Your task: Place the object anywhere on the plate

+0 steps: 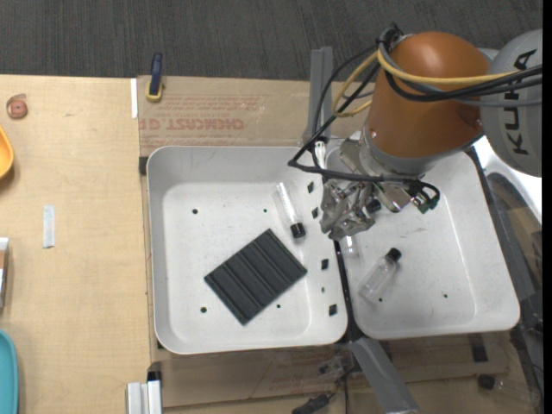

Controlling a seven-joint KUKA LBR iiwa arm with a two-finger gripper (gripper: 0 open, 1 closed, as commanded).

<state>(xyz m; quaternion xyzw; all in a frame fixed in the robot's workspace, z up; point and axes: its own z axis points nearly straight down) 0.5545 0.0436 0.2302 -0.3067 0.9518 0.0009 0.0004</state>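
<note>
A dark ribbed rectangular plate [255, 276] lies flat and turned at an angle in the left bin [172, 317]. A clear vial with a black cap [288, 210] rests in the same bin, up and to the right of the plate. A second clear vial with a black cap [380, 276] lies in the right bin [483, 309]. My gripper [344, 221] hangs under the orange wrist band, over the seam between the two bins, right of the first vial and up-left of the second. Cables and the wrist hide most of its tip.
Small black clips [326, 264] sit along the seam between the bins. A blue clamp [155, 76] holds the cardboard behind the left bin. The wooden bench on the left carries an orange item [4, 158] and a teal item [7, 373] at its edge.
</note>
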